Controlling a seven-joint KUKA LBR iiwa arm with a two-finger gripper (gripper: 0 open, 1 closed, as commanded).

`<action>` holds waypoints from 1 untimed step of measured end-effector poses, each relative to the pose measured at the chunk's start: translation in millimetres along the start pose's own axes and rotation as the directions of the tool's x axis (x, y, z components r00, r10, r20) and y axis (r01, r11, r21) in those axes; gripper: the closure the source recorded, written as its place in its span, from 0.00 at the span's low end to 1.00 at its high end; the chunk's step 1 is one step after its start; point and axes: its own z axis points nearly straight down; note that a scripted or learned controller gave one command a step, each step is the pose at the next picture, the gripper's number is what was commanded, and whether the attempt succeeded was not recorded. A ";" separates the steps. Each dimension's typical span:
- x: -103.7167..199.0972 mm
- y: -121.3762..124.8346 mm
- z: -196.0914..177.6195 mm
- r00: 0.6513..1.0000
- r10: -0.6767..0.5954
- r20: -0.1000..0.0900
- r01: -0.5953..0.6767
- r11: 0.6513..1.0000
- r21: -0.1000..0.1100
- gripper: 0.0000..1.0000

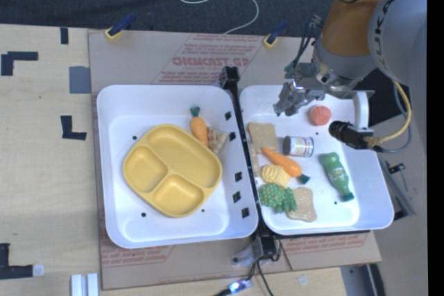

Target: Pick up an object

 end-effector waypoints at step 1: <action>-3.5 4.8 20.6 1.000 0.001 0.002 -0.001 1.000 0.002 1.00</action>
